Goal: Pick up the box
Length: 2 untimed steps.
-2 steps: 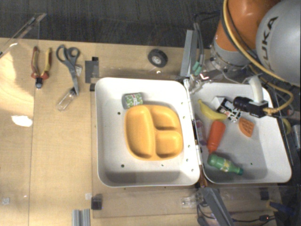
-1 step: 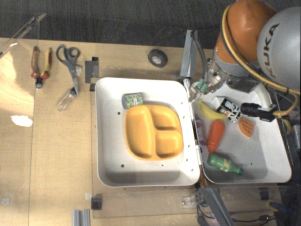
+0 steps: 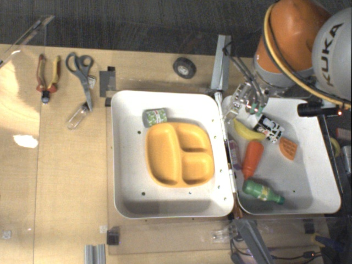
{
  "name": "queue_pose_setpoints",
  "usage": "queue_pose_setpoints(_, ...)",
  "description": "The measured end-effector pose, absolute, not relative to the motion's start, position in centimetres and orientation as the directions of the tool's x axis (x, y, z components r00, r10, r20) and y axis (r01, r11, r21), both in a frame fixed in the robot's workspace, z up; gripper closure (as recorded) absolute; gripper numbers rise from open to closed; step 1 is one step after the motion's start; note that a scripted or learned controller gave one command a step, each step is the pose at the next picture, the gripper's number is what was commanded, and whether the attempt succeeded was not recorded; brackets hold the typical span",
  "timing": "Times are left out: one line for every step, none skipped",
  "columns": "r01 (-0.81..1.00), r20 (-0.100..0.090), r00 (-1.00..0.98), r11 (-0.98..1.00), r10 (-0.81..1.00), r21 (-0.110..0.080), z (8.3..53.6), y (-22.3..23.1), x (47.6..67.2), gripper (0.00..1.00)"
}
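Bench and bins, non-task items.
Left bin point(image 3: 124, 147): yellow tray point(image 3: 179, 153), green can point(image 3: 155, 116) touching its far edge. Right bin point(image 3: 313, 186): banana point(image 3: 245, 130), carrot point(image 3: 252, 158), green bottle point(image 3: 263, 192), orange tag, perhaps card point(image 3: 288, 147). Bench point(image 3: 55, 175): pliers point(image 3: 47, 77), scissors point(image 3: 82, 73), tape roll point(image 3: 185, 67).

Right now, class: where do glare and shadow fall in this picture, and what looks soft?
Camera view: bright glare washes the bench at far left; shadow lies along the left bin inside its near wall; the gripper looks soft and hard to read.
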<state>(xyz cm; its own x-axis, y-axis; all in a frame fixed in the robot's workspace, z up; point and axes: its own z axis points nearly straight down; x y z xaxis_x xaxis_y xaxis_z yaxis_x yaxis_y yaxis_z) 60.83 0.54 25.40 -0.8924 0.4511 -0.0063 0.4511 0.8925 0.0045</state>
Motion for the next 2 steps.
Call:
queue_pose_setpoints(0.015, -0.008, -1.0, 1.0, 0.015, 0.003, 22.7, 2.8, 55.0, 1.0)
queue_pose_setpoints(0.317, -0.011, -0.948, 0.948, 0.317, 0.006, 31.3, 6.5, 55.2, 1.0)
